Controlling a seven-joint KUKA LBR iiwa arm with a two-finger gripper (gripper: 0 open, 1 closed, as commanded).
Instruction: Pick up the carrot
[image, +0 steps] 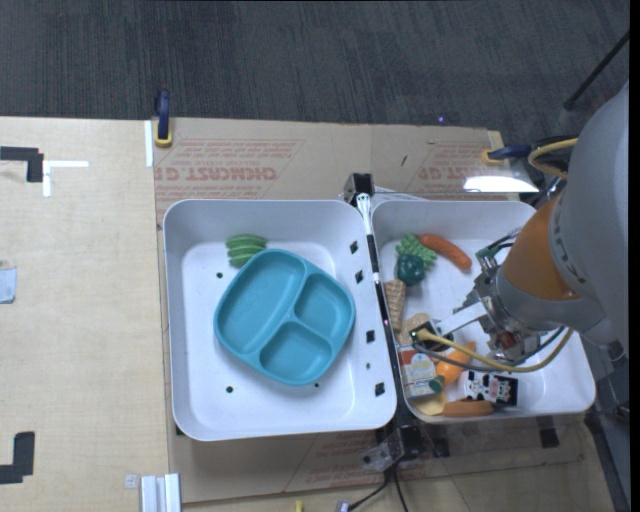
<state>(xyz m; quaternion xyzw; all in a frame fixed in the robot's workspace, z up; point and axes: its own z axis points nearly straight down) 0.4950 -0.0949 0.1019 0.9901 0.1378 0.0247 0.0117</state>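
The carrot (447, 251), a slim orange piece, lies at the back of the right bin (570, 395), with a green leafy tuft (415, 248) by its left end. My gripper (503, 338) hangs over the middle of the same bin, below the orange wrist band (538, 262). It is nearer the front than the carrot, to its right and apart from it. The wrist body hides the gripper's tips, and I see nothing held.
Several toy foods crowd the right bin's front left: a cone (395, 298), orange pieces (452, 362), a reddish sausage shape (466, 408). A dark green toy (410, 268) sits beside the carrot. The left bin (190, 400) holds a blue divided plate (285, 315) and a green item (245, 247).
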